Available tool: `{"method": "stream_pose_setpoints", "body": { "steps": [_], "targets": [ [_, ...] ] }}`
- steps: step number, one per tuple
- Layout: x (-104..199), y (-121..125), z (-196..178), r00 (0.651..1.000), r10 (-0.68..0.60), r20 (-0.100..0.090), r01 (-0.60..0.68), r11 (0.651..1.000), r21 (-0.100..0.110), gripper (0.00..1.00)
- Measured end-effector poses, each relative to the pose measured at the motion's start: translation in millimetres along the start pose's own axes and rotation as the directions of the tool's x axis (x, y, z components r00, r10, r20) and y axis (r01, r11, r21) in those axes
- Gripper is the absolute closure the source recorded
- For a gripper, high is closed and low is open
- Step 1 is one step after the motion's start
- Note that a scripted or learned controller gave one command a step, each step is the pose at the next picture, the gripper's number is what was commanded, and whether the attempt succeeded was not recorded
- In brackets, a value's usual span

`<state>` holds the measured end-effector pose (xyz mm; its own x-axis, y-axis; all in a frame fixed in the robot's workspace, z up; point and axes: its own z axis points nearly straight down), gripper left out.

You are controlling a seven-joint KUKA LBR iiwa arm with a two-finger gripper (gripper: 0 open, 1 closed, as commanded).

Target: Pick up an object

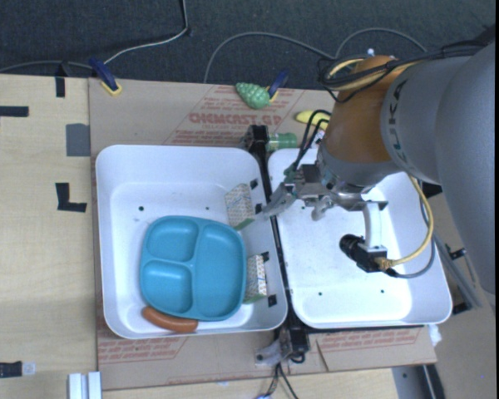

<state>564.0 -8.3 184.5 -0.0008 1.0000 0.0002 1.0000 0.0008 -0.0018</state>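
Note:
My gripper [273, 204] hangs low over the divider between the two bins, at the left bin's right edge, with the grey arm [374, 131] behind it covering the back of the right bin [349, 302]. Just left of it, a patterned packet [239, 198] lies on the floor of the left bin [125, 189]. A blue divided plate [191, 266] fills the middle of that bin. An orange sausage [170, 320] lies at the plate's front edge. A second patterned packet [256, 274] leans by the plate's right side. I see nothing held.
A green object [253, 95] lies on the cardboard behind the bins, next to a blue clamp [278, 80]. Another green item [284, 140] sits at the bins' back junction. A yellow cable [416, 248] and a black connector [358, 252] hang over the right bin.

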Motion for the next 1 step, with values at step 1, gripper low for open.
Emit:
{"method": "stream_pose_setpoints", "body": {
  "steps": [1],
  "targets": [
    [-69.6, 75.6, -20.7, 1.0, 0.001, 0.002, -0.001, 1.0, -0.002, 0.0]
  ]
}}
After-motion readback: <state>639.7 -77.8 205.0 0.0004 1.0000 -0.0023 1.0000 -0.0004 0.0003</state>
